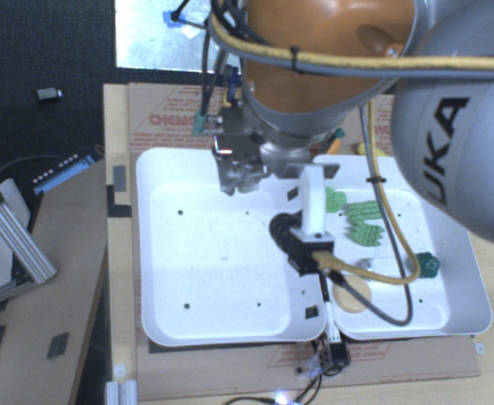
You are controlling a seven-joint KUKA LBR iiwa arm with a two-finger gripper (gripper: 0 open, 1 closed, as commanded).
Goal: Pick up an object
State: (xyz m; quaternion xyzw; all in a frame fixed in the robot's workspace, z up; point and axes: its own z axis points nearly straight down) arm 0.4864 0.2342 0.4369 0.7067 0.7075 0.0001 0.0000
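My gripper (240, 180) hangs over the far part of the left white bin (204, 260), close to the divider between the bins. The arm's orange band and grey wrist cover much of the right bin's (462, 310) far end. In the right bin lie a green comb-like piece (363, 223), a small light-green piece (337, 200), a teal object (429, 266) near the right wall and a tan round piece (353, 294) at the front. All of these sit to the right of the gripper, apart from it.
A black bracket with a white post (307, 230) and a yellow cable (373, 270) stand over the divider between the bins. A brown cardboard sheet (166, 116) lies under both bins. An aluminium frame (10, 234) stands at the left edge.
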